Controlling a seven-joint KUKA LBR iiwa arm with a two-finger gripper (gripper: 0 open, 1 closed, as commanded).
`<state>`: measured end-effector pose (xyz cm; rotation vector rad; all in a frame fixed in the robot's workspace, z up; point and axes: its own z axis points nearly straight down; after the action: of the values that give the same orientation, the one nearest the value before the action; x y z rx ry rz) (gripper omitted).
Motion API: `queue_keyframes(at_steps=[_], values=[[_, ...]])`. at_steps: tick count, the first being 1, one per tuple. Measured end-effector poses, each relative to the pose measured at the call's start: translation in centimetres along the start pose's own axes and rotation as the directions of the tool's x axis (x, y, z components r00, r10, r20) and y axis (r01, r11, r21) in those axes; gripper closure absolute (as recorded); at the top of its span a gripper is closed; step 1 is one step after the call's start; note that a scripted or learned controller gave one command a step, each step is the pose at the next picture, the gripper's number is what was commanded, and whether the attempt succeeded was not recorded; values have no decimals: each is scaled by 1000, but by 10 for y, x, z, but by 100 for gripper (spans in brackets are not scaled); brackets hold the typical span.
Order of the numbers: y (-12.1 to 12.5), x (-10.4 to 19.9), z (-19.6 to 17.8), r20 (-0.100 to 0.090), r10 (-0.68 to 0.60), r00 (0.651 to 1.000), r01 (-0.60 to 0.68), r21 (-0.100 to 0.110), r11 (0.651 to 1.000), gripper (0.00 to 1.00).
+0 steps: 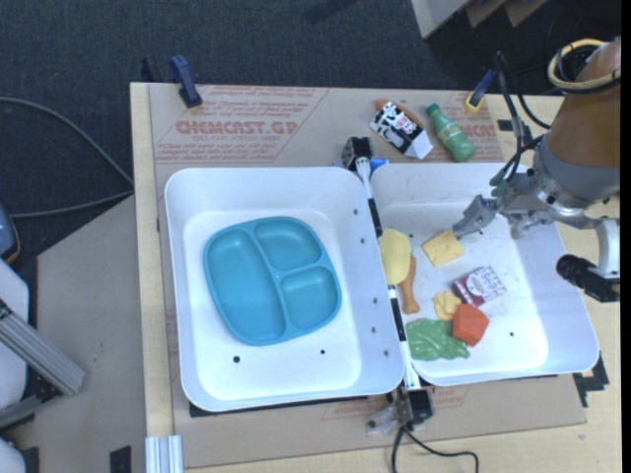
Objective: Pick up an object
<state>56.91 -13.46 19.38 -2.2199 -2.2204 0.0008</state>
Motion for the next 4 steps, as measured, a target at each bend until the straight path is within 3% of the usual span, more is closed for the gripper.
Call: queue_keyframes(at_steps=[1, 2, 3, 4], values=[[61, 5, 84, 1, 0, 1000, 0, -2, 1000, 0], [-65, 22, 110, 0, 1, 1000, -1, 0, 1000, 0], [10, 39, 109, 2, 0, 1000, 0, -4, 1000, 0], [10, 39, 99, 2, 1, 1000, -1, -6, 1000, 100]])
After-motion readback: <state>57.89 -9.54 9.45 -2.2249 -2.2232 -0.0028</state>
